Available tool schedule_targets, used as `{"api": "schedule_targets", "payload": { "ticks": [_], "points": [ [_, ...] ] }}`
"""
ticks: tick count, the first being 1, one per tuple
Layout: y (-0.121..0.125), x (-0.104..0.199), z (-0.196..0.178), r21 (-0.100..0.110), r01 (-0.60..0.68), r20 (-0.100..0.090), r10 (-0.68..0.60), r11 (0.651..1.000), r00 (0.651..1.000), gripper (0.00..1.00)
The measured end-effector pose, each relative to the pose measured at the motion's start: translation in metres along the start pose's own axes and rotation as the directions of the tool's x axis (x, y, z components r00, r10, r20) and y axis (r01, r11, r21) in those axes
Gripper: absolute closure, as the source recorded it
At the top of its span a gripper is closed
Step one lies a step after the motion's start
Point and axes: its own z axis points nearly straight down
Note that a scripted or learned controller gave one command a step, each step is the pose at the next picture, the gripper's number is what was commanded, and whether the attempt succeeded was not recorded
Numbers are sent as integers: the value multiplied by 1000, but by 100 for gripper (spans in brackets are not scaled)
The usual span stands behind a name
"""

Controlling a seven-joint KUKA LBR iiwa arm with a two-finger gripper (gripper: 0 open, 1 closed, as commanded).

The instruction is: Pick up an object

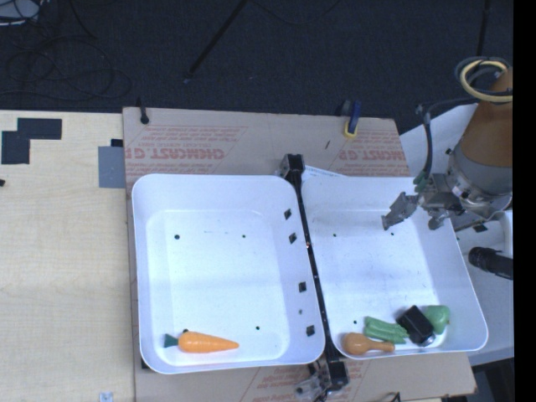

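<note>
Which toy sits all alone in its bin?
The orange carrot lies alone in the left bin. The green, black and pear-shaped toys huddle together in the right bin.

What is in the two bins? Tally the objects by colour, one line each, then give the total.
Orange: 2, the carrot in the left bin and the pear-shaped piece in the right bin
Green: 2, the long green piece and the rounded green piece
Black: 1, the black block
Total: 5

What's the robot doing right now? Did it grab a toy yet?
Gripper above right bin, holding nothing. Toys piled in the near corner: green pod, black block, orange gourd. Carrot in left bin. Nothing blocking.
</note>
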Motion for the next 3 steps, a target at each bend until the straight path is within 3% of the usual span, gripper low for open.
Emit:
{"api": "schedule_targets", "payload": {
  "ticks": [1,2,3],
  "points": [
    [31,-36,-305,-19,4,8,-4,1000,1000,0],
    [31,66,-202,9,8,-3,-8,1000,1000,0],
    [38,97,-14,14,3,-2,-3,1000,1000,0]
  ]
}}
